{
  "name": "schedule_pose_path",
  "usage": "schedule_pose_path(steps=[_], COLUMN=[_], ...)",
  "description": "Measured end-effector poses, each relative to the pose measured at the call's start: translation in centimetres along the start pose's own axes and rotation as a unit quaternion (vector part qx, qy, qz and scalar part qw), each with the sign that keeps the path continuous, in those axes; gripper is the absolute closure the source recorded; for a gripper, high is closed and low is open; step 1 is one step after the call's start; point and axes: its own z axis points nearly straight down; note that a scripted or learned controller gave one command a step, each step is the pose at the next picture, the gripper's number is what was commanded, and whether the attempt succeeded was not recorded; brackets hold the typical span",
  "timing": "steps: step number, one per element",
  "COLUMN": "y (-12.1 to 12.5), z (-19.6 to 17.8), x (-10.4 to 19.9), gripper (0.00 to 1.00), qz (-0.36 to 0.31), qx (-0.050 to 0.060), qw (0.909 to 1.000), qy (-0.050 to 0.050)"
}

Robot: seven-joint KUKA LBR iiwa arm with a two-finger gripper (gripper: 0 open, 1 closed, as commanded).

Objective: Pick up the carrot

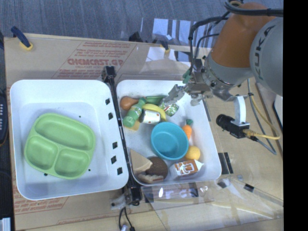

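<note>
Where the brown cardboard sheet [91, 57] lies flat on the bench [250, 177], red print reads "CHEMCAST GP"; the grey arm [262, 37] shows part of black lettering, "KU". Two shallow white plastic bins sit side by side. Inside the left bin [29, 90] lies one smooth green three-compartment plate [59, 145]. Crowding the right bin [209, 143] are one round blue bowl [169, 140], one small orange carrot with a green top [187, 129] touching the bowl's right side, one yellow lemon [193, 153], one yellow banana [155, 112], one small brown-and-white carton [186, 168] with unreadable print, and one green bottle [132, 117]. Above the bin's upper right hangs the metal pincer [174, 96], its fingers slightly parted around nothing, apart from the carrot.
</note>
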Motion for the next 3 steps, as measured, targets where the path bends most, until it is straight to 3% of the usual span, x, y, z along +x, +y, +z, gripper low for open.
schedule_pose_path(steps=[1, 2, 3], y=[0.7, -1.3, 3.1], z=[0.0, 16.3, 19.4], x=[-7.0, -8.0, -8.3], gripper=[0.00, 0.00, 0.00], qz=[0.013, 0.050, 0.100], qx=[-0.001, 0.004, 0.001], qw=[0.9999, 0.9987, 0.9949], qy=[-0.003, 0.002, -0.001])
